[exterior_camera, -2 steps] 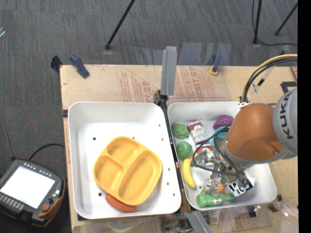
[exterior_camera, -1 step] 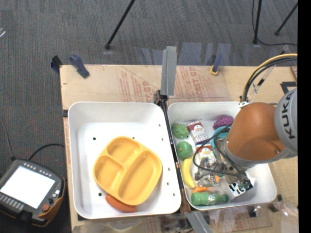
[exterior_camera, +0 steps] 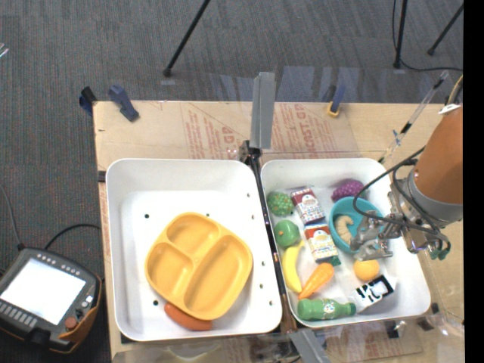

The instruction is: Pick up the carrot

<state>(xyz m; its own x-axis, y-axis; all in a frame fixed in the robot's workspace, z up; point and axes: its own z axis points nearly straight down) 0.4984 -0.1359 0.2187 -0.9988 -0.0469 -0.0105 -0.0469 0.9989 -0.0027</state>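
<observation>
Lying tilted in the right bin (exterior_camera: 412, 297), the carrot (exterior_camera: 318, 278) has a banana (exterior_camera: 291, 268) at its 9 o'clock and a green bottle (exterior_camera: 325, 308) at its 6. At its 2 o'clock the gripper (exterior_camera: 376, 237) hangs over a teal bowl (exterior_camera: 349, 219), above an orange (exterior_camera: 366, 269); whether it is open or closed I cannot tell, perhaps for clutter.

Orange carrot (exterior_camera: 317, 279) (yellow tray (exterior_camera: 199, 265), white bins (exterior_camera: 121, 203)).
</observation>
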